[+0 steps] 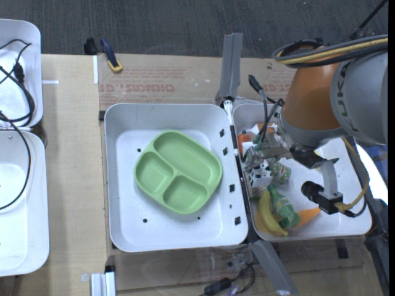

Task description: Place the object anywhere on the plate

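Observation:
A light green plate [178, 171] with three compartments lies in the left bin [123, 165], nothing on it. The right bin [358, 227] holds a jumble of toy food: a yellow banana [269, 213], a green bottle-like piece [284, 207], an orange carrot [308, 215] and a small white boxy object [258, 175]. My gripper [264, 159] is low over the left side of the right bin, just above the white object and the pile. The wrist and cables hide the fingertips.
The grey arm with its orange band [315, 100] covers the upper part of the right bin. A divider wall [236, 165] separates the bins. White trays with black cables [15, 103] sit at the far left. A blue clamp [110, 55] lies on the bench.

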You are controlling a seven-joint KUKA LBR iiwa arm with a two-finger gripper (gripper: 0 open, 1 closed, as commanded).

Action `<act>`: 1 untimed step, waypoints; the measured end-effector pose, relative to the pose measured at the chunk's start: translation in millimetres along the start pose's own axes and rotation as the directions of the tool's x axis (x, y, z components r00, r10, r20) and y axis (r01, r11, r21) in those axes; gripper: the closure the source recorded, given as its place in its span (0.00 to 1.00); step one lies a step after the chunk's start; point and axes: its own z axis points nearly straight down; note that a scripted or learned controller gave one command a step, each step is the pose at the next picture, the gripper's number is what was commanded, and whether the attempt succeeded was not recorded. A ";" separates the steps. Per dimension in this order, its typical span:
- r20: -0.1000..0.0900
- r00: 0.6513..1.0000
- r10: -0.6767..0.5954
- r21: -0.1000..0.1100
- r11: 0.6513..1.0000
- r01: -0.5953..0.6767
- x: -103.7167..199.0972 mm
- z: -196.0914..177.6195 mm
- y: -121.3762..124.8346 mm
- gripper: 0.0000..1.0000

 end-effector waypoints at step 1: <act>0.000 0.995 -0.096 0.000 0.995 0.096 95.6 -0.1 35.6 1.00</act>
